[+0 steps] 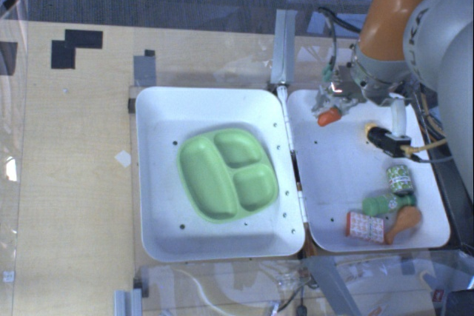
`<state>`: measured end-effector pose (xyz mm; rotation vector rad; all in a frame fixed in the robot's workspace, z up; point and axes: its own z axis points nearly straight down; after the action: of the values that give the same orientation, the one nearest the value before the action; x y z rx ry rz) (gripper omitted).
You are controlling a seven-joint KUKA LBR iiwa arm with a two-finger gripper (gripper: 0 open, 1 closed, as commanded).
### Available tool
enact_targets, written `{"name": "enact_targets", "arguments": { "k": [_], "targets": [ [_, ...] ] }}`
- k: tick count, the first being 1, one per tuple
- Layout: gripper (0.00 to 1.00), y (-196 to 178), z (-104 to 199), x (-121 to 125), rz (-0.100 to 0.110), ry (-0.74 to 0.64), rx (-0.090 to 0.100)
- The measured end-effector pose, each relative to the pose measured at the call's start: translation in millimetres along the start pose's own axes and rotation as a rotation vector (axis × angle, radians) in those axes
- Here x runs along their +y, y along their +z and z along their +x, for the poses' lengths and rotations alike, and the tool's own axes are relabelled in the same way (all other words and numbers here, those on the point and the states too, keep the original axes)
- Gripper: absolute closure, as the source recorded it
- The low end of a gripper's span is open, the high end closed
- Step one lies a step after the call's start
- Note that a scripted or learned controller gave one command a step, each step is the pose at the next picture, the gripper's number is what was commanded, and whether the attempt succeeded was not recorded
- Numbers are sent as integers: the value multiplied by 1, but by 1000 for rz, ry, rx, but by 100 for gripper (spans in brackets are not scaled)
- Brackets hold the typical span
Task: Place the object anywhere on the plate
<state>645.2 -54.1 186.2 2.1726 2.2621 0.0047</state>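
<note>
Two bins (152, 159): green plate (228, 174) left, toys (385, 214) right.

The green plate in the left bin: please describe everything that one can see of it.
The green plate is a pale green, matte tray, plastic by its look, with rounded corners and three compartments: one long one on its left and two smaller ones on its right. It lies flat, turned at a slight angle, near the middle of the left white bin, resting on the bin's floor. Its compartments hold nothing, and nothing else touches it.
</note>
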Motion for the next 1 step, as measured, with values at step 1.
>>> {"name": "enact_targets", "arguments": {
  "k": [1],
  "targets": [
    [100, 0, 92, -16, 1, -38, 3]
  ]
}}
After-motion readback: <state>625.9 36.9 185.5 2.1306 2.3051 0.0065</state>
